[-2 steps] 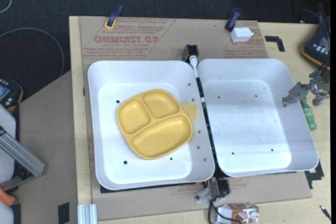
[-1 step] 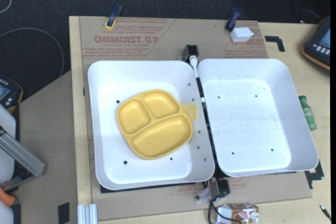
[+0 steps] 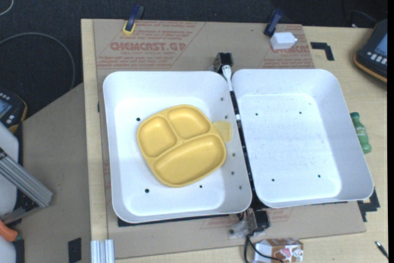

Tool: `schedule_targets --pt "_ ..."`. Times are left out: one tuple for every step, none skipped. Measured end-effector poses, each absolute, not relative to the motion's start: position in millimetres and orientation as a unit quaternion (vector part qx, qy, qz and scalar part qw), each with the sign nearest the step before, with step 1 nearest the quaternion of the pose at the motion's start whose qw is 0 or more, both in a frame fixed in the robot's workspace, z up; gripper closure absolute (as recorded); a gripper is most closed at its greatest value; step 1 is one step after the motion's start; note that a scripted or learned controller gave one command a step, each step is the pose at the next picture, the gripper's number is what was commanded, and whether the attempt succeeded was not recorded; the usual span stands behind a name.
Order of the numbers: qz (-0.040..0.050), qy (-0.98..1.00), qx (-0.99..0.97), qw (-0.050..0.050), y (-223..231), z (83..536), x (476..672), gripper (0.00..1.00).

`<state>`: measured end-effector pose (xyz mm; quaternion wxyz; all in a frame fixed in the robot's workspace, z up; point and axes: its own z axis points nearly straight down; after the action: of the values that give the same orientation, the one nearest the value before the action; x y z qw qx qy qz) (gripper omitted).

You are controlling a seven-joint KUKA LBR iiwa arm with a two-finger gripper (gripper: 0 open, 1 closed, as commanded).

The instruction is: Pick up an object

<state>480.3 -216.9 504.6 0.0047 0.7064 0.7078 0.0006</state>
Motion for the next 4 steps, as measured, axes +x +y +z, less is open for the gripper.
schedule_targets --pt "-0.0022 0.707 0.707 -0.005 -206.2 389.8 478.8 1.00" --pt "-0.0012 0.711 0.703 -0.004 -79.4 332.6 479.1 1.00" --pt "0.0008 0.713 0.701 -0.002 67.9 314.9 500.0 1.00" --pt "0.0032 0.707 0.707 0.003 43.2 408.4 479.2 1.00"
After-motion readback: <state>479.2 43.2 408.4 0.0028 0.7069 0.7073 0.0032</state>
